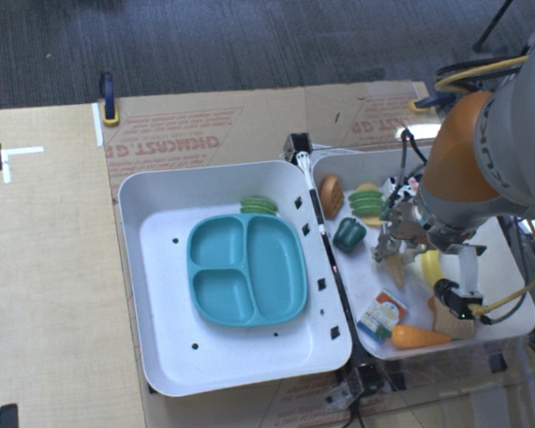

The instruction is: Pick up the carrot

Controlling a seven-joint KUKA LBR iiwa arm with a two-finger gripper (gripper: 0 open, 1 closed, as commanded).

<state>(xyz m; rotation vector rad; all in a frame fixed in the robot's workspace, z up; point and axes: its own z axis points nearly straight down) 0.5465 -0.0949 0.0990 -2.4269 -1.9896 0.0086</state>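
The orange carrot [419, 337] lies at the near edge of the right bin [508, 322], next to a small printed packet [382, 317]. My gripper [390, 247] hangs over the middle of that bin, some way behind the carrot and apart from it. Its fingers point down among the toy foods, close to a yellow piece [430, 266]. Nothing can be seen held between them.
The left bin [153, 295] holds a teal divided plate [248, 268] and a green pod [258, 204] behind it. In the right bin lie a brown item [330, 193], a dark green pepper [349, 234], a green-and-yellow piece [368, 200] and a tan block [453, 320].
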